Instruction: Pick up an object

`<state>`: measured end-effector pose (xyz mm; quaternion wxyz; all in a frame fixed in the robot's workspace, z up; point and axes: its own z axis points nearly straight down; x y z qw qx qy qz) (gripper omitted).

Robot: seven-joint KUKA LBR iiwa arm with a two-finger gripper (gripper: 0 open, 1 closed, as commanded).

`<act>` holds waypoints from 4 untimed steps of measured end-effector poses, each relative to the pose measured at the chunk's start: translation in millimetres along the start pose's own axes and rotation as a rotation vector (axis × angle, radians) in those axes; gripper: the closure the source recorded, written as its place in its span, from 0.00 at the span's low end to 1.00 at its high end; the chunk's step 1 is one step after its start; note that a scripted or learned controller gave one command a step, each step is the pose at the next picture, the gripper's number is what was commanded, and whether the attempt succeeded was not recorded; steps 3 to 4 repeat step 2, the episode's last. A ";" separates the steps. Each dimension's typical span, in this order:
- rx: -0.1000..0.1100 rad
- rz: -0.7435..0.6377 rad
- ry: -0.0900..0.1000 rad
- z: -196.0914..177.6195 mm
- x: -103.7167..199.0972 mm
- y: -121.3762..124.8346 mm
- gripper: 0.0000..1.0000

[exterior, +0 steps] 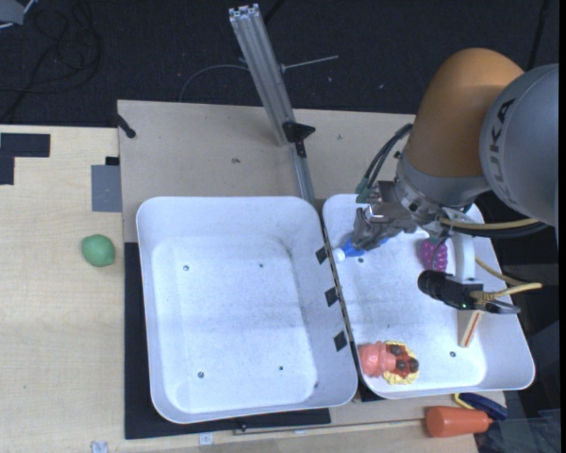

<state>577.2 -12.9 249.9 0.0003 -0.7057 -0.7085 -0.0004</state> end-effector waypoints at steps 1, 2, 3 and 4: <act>0.000 0.001 0.000 -4.5 51.8 20.1 1.00; 0.002 0.002 -0.001 11.6 99.4 42.3 1.00; 0.002 0.002 -0.001 11.6 99.4 42.3 1.00; 0.002 0.002 -0.001 11.6 99.4 42.3 1.00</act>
